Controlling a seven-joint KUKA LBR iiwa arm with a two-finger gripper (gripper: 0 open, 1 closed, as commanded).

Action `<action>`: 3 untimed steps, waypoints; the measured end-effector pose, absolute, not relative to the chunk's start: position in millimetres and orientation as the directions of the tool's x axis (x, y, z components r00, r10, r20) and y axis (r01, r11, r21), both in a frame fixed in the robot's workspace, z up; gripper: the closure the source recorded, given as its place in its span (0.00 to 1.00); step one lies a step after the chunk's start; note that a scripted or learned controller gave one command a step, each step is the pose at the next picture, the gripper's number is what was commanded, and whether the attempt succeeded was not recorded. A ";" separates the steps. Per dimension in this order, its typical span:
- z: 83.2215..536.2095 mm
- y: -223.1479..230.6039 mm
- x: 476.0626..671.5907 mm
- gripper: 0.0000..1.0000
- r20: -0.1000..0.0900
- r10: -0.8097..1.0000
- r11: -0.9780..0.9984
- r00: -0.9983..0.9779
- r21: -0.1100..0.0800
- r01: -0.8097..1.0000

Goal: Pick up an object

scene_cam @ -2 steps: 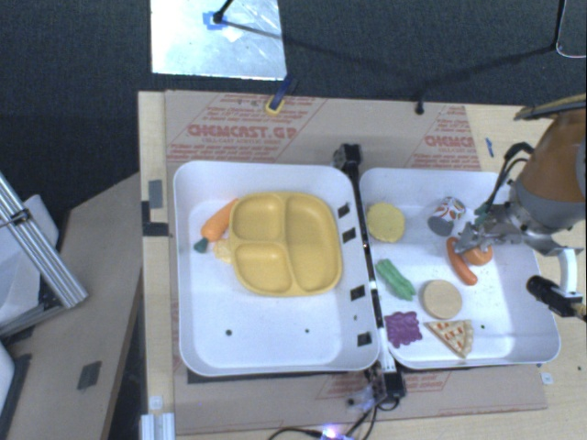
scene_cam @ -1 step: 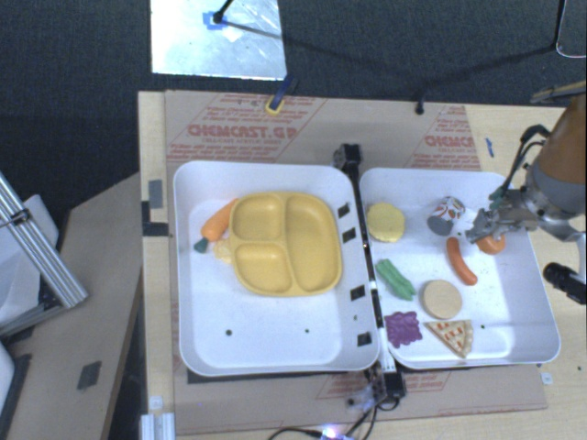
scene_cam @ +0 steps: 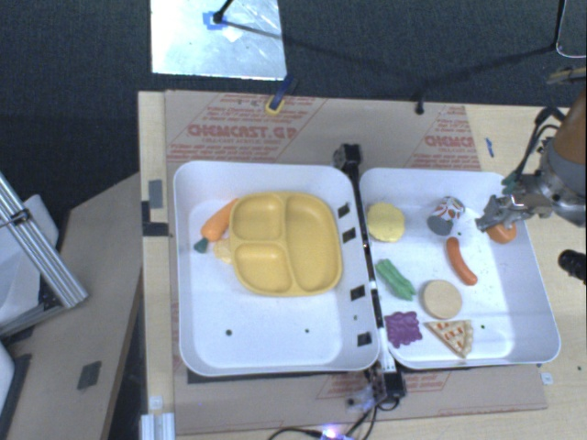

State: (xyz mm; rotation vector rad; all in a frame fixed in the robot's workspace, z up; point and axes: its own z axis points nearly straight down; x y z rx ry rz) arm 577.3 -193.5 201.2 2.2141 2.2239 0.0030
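Seen from above, the left white bin holds a yellow divided plate with a toy carrot touching its left edge. In the right white bin lie a yellow disc, a toy sausage, a green pod, a tan round, purple grapes and a pizza slice. The gripper sits low at that bin's right side, over an orange piece; whether it grips anything cannot be told.

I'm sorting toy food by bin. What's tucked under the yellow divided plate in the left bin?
A carrot pokes out from under the yellow plate's left edge, with a pale yellow piece below it. How far either reaches underneath is covered by the plate.
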 end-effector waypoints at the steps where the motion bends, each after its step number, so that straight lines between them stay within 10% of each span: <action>1: 226.2 -193.7 578.6 1.00 -0.001 1.000 0.005 -0.005 0.005 1.000; 3: 226.7 -79.8 595.8 1.00 0.002 1.000 0.011 -0.011 0.003 1.000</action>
